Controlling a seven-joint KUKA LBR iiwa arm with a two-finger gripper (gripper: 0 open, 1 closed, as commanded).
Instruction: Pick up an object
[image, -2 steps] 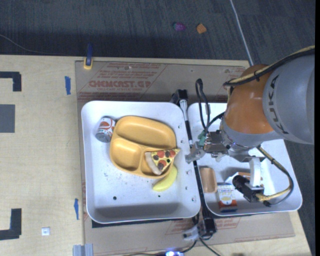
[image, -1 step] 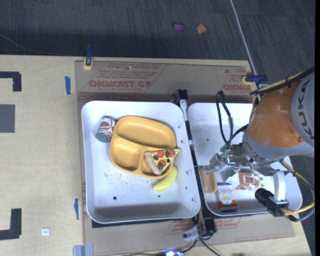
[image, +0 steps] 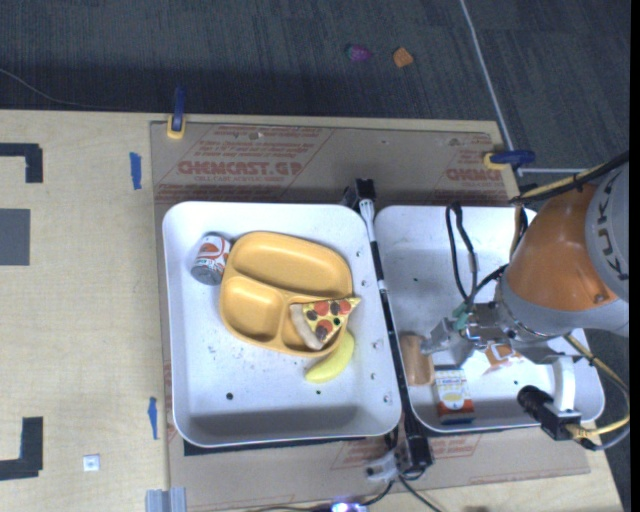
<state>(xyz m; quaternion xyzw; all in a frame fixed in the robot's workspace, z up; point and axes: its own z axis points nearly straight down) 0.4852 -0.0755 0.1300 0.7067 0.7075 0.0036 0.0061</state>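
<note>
Low, hand in right bin over small carton; grip state unclear.

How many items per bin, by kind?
Left bin:
yellow tray: 1
pizza slice: 1
banana: 1
can: 1
Right bin:
brown roll: 1
small carton: 1
Total: 6, with more possibly hidden under the arm.
</note>
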